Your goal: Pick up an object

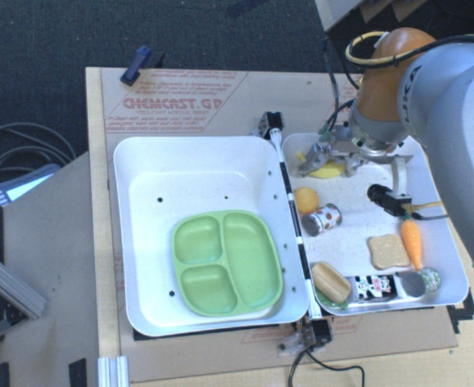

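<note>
At the far end of the right white bin (455, 285), a yellow banana-like fruit (327, 170) lies directly under the grey hand (334, 158) (whether it is open or closed cannot be told). Nearer lie a small orange ball (305, 199), a printed can (323, 218), a toast slice (388, 251) and a carrot (413, 243). Left, another white bin (140, 168) holds a green divided tray (225, 262).
</note>
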Controlling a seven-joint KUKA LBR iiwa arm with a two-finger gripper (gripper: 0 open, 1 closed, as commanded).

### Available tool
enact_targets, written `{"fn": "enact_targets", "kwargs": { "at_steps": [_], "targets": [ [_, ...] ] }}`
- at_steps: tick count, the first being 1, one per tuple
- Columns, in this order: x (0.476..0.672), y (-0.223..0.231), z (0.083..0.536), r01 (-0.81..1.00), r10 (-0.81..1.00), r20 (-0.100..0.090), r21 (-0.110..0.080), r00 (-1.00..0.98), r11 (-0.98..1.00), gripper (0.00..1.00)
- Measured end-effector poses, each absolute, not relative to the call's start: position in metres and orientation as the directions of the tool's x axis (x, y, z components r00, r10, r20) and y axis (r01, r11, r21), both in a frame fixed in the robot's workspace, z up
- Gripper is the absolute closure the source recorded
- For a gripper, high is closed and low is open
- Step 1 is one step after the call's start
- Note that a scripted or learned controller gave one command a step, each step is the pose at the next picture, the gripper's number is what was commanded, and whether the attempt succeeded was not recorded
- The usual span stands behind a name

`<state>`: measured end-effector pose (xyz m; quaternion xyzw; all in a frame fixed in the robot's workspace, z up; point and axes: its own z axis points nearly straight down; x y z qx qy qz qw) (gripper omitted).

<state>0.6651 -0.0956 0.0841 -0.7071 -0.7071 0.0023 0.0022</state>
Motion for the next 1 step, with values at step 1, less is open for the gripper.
{"fn": "enact_targets", "kwargs": {
  "at_steps": [1],
  "targets": [
    [0.6660, -0.1247, 0.0845, 1.000, 1.000, -0.001, -0.001, 0.001, -0.001, 0.00]
  ]
}}
